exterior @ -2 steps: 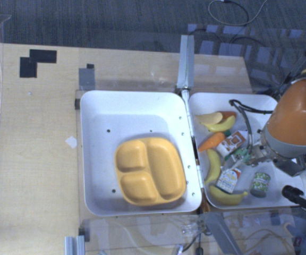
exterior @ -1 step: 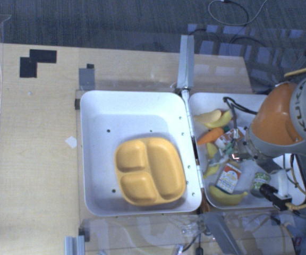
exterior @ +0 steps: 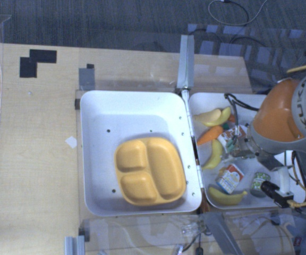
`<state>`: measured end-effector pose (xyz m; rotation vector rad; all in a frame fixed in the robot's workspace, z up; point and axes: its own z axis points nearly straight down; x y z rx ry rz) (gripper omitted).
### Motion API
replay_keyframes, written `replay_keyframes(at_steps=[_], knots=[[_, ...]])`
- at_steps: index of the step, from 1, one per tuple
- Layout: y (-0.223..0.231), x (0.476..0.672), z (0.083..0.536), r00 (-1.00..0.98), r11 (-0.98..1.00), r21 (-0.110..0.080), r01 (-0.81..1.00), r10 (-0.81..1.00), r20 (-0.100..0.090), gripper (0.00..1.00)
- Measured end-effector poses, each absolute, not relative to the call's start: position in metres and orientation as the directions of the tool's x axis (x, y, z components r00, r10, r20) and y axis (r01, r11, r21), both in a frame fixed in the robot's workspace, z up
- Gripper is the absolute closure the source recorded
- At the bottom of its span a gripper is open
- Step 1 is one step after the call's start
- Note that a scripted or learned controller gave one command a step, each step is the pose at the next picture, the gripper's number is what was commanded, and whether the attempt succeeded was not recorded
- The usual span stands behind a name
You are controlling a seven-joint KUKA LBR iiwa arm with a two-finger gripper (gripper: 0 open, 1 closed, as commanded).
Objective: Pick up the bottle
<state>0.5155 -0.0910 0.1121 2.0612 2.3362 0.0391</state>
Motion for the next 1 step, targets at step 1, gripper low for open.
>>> replay_keyframes(at_steps=[1], knots=[[-0.0913,0.5153,0.1119,-0.124,0.124,0.035,0.992,0.992,-0.003,0.00]])
